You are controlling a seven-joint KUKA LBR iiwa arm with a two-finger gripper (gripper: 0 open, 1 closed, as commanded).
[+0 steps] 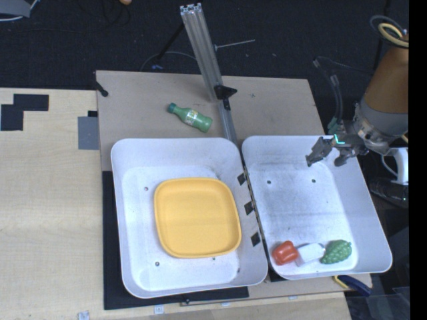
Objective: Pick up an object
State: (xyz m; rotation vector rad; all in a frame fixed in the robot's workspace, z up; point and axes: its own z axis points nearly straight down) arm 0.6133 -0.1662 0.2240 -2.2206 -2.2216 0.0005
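Observation:
Along the front wall of the right bin (pixel 300 185) lie a red pepper-like toy (pixel 285 252), a small white block (pixel 310 253) and a green bumpy toy (pixel 335 251), close together. My gripper (pixel 331 155) hangs over the bin's far right corner, well away from these three things. Its two dark fingers stand apart, with nothing between them. The left bin (pixel 133 165) bears a yellow square plate (pixel 197 216).
A green bottle (pixel 190 117) lies on its side on the bench behind the left bin. A slanted aluminium rail (pixel 207 45) rises behind the gap between the bins. Black clips (pixel 248 205) join the bins along their shared edge. Cables run at the far right.

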